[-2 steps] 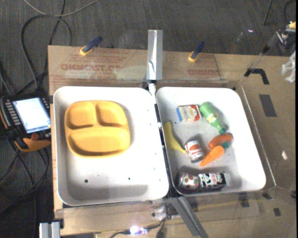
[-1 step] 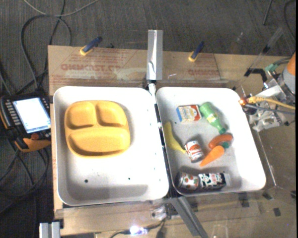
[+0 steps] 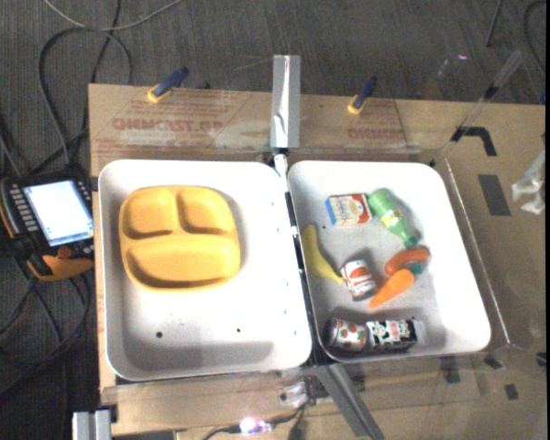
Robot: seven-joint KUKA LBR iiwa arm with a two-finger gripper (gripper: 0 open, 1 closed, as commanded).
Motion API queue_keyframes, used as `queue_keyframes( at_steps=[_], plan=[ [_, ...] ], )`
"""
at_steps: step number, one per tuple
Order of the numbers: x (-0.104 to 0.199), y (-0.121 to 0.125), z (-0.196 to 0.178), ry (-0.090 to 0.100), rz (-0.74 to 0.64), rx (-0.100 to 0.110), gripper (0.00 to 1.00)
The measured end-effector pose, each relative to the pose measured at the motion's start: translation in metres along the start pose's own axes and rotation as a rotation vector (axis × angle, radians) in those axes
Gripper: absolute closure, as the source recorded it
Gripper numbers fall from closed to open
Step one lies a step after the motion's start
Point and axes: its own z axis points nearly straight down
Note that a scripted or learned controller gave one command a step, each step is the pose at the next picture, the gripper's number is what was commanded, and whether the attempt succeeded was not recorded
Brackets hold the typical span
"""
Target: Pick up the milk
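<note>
Milk carton (image 3: pixel 347 210) | right bin (image 3: pixel 458 246), beside green bottle (image 3: pixel 391 214) | label unreadable | gripper state: cannot tell

The tray (image 3: pixel 180 235) lies in the left bin (image 3: pixel 147 337); the milk (image 3: pixel 348 209), bottle (image 3: pixel 392 215) and carrot (image 3: pixel 391 287) in the right bin (image 3: pixel 458 273).

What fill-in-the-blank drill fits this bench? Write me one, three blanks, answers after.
1. The yellow divided plate lies in the ____ bin.
2. The milk carton lies in the right bin, beside a ____ bottle.
3. The banana lies along the right bin's ____ wall.

Missing words: left; green; left
</note>
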Motion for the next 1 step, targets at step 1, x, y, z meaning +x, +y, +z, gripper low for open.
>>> queue_keyframes(
  at_steps=[1],
  plan=[
    [-0.0023, -0.0017, -0.0448, 0.0, 0.404, -0.001, 1.0]
  ],
)
